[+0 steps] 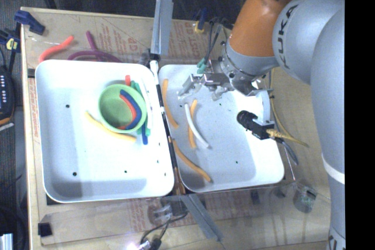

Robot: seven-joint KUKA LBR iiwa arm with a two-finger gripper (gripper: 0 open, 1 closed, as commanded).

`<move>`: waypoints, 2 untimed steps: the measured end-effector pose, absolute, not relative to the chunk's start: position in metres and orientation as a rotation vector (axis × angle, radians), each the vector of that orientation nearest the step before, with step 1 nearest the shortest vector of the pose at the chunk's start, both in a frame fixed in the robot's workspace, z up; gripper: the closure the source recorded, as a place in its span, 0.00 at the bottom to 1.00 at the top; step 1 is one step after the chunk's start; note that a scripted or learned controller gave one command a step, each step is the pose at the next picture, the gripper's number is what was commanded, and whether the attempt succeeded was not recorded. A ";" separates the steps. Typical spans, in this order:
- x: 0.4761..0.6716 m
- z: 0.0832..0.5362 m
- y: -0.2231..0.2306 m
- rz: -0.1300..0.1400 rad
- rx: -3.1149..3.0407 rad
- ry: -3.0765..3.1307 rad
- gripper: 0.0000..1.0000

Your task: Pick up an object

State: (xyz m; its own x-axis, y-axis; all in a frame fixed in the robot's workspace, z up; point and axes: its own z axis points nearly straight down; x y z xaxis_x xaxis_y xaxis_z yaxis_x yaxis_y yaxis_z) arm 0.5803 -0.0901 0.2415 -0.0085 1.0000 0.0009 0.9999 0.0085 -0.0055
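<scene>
The gripper is poised low at the upper centre, over the right bin, apparently lining up on the white strip below it; finger state cannot be told.

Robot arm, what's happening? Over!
Gripper hovers over right bin, nothing seen between fingers. White strip and orange strips lie beneath. Green bowl sits in left bin.

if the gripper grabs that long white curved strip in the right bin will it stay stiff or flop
The long white curved strip looks thin and bent along its length, so it probably flexes or droops when lifted. It seems light. Lying flat on the right white bin floor, it may slide rather than roll.
</scene>
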 end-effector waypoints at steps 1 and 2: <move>0.573 0.092 -0.119 0.005 -2.236 -2.207 0.00; 0.522 0.092 -0.141 0.001 -2.104 -2.332 0.00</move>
State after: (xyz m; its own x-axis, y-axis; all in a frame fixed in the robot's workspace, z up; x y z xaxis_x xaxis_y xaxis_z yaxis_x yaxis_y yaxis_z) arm 0.5220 -0.1412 0.0918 -0.1024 0.9947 0.0003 0.9947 0.1024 -0.0010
